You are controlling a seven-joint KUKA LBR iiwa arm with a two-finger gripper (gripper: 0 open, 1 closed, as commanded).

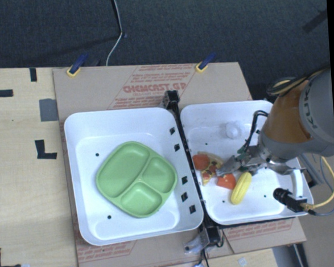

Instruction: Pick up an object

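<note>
- The arm (303,120) enters from the right edge of the frame, its grey body and orange band filling the middle right, and it bends down into the right-hand bin (258,209).
- The gripper (229,165) points toward the left, low over the middle of that bin, its dark tip close above a cluster of small objects.
- Whether its jaws stand apart or together cannot be told; the tip is dark and blurs into the objects beneath it.
- No object can be seen lifted off the bin floor.
- A yellow banana-shaped piece (241,188) lies tilted in the lower middle of the right bin, just below the gripper.
- An orange-red piece (227,181) lies touching the banana's left side.
- A second red piece (201,161) sits further left, near the divider between the bins, with a small yellow-and-red item (209,170) just beside it.
- A pale, clear-looking object (232,130) rests in the upper part of the right bin, apart from the cluster.
- The left-hand bin (81,136) holds a green sectioned plate (136,178), lying flat at its centre.
- Both bins rest on a cardboard sheet (152,85) with red print, held by blue-and-yellow clamps (78,64) at the upper corners.
</note>
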